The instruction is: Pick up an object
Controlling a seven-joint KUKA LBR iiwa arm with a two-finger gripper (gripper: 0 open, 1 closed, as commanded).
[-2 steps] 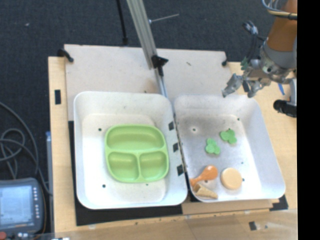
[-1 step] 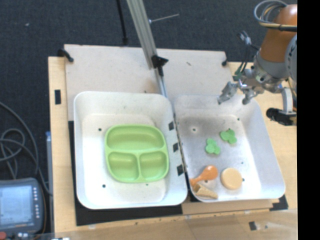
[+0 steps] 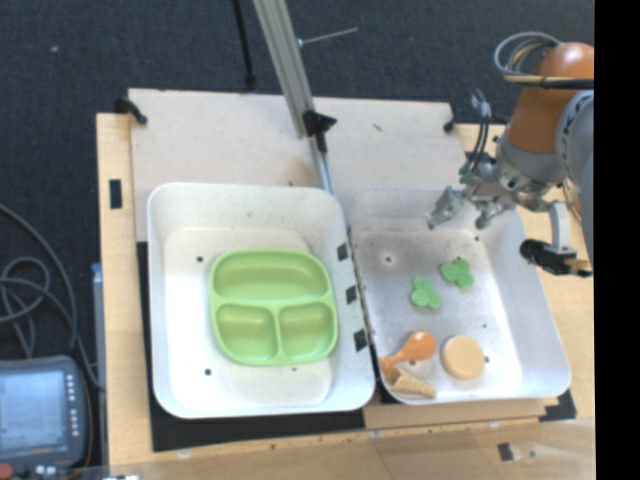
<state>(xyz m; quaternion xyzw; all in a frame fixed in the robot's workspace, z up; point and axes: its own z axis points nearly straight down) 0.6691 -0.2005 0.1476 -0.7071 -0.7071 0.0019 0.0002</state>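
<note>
Claw (image 3: 465,212) open, nothing between its fingers, poised over the far end of the right bin (image 3: 520,368). No grasp made; descent, closing and lift all remain. Closest candidates below-left of it: two small green leafy pieces (image 3: 441,284). Farther toward the near edge: tan round disc (image 3: 463,357), orange drumstick-like toy (image 3: 411,349), cone (image 3: 412,381). Green divided tray (image 3: 272,305) sits well left.

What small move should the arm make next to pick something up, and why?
Probably move the tool toward the near side of the right white bin and lower it over the nearer green clover-shaped piece. The tool sits above the bin's far end with nothing between its open fingers, and that piece lies closest, apart from its neighbours.
</note>
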